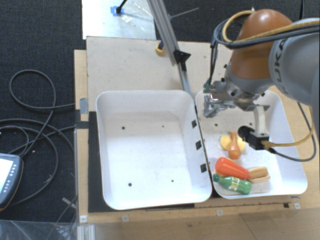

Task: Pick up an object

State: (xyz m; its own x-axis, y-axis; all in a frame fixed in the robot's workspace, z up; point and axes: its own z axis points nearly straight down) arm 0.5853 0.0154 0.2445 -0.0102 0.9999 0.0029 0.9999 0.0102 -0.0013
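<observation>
Gripper (215,104), fingers seemingly parted and holding nothing, hangs near the right bin's (290,134) far-left corner, while a carrot (231,168), green bottle (233,183), hot dog (258,173) and yellow-orange pear (233,143) cluster toward its near edge; best descend squarely over one isolated piece.

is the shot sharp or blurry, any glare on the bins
Camera view: evenly lit and mostly sharp; the left bin is bright white, nearly washed out, with soft shadow along its walls; the gripper looks slightly soft; the toys in the right bin stay distinct.
</observation>
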